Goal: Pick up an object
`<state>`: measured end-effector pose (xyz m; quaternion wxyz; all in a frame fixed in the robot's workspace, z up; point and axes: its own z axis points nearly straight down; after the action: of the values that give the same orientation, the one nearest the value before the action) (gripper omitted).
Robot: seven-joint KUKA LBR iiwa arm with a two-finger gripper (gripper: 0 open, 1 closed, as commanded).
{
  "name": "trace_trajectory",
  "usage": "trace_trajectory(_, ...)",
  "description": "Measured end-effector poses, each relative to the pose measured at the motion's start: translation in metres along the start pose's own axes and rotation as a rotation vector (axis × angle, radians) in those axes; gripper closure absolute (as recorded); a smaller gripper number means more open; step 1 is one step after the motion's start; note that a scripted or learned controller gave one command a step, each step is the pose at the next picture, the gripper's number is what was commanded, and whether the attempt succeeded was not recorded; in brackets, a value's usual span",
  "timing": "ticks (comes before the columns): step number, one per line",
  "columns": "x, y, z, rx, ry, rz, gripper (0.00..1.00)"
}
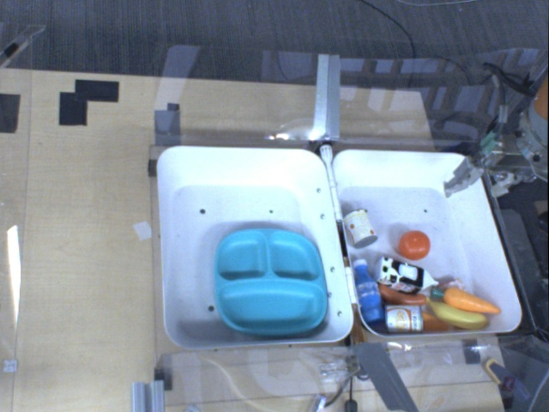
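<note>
Gripper point(467, 176) sits over the far right corner of the right bin point(403, 196), clear of the objects; cannot tell how it is set, and nothing is seen in its grasp. Right bin holds, along its near side: orange ball point(414, 244), small tan can point(359, 227), blue bottle point(368, 292), black-and-white carton point(403, 273), carrot point(469, 300), banana point(459, 316). Left bin point(197, 196) holds a blue divided plate point(270, 281). Both bins rest on the worktop point(77, 256).
</note>
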<state>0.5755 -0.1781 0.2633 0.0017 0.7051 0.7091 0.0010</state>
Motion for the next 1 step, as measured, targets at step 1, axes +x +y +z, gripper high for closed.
trace_trajectory(1,0.0394,-0.034,0.0981,0.001,0.001,-0.034,0.0)
